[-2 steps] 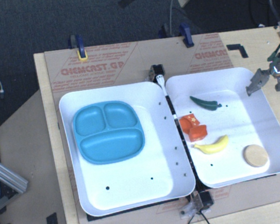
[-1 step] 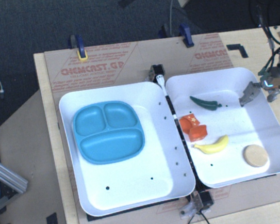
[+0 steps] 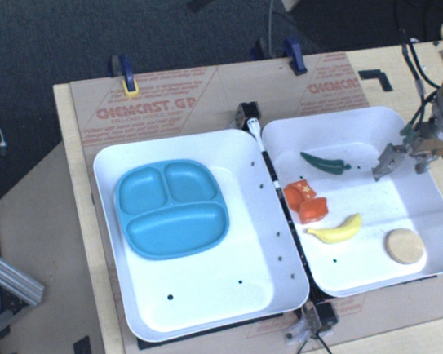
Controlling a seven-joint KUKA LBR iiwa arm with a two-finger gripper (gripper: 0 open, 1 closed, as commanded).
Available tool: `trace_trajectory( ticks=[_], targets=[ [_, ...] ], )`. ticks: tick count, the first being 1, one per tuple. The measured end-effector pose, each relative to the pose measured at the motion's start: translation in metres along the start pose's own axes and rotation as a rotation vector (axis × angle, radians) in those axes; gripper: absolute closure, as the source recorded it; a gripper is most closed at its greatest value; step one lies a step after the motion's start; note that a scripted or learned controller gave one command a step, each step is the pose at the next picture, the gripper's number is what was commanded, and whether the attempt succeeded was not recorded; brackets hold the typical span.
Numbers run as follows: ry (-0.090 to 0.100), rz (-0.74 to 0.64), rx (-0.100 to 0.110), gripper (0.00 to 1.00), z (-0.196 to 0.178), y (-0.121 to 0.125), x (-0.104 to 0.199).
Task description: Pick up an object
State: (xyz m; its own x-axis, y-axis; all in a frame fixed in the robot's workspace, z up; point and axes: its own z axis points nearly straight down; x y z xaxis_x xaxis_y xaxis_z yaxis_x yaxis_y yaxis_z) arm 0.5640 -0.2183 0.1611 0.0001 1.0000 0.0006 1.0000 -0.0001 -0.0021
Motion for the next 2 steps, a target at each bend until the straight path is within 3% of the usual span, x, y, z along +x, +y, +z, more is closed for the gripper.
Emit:
trace_trajectory(
  ticks=[1,2],
  targets=[
    [0.001,0.0,0.001,0.0,0.042,-0.003,0.0],
    [-0.001,-0.001,-0.003,1.0,0.03,-0.002,0.0]
  ],
)
